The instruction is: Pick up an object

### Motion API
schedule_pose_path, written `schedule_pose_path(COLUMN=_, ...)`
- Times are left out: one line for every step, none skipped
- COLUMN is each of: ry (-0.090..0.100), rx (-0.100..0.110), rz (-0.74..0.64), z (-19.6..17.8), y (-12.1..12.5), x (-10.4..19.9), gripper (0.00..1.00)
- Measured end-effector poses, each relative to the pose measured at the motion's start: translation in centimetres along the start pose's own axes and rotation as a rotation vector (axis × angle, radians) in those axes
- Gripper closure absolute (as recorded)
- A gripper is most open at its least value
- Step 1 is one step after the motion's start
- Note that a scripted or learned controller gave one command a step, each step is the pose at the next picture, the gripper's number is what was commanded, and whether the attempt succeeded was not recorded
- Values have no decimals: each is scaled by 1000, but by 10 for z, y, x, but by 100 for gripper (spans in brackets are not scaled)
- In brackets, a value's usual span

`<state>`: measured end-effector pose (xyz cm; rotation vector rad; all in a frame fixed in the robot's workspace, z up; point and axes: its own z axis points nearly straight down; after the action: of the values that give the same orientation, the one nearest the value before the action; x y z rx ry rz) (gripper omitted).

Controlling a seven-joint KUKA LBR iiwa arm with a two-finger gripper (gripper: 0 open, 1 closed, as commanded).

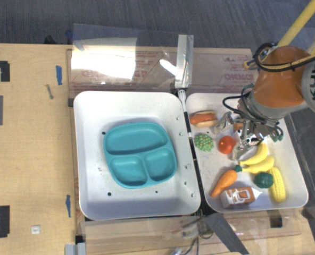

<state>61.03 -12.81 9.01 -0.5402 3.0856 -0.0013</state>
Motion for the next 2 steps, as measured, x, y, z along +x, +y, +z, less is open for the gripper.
schedule_pose_path(ry=1, rx=0, rz=28, z=1, y=36, x=41, gripper=0)
schedule_pose_path(ry=-3, rx=2, rz=27, z=-10, y=36, x=39, gripper=100)
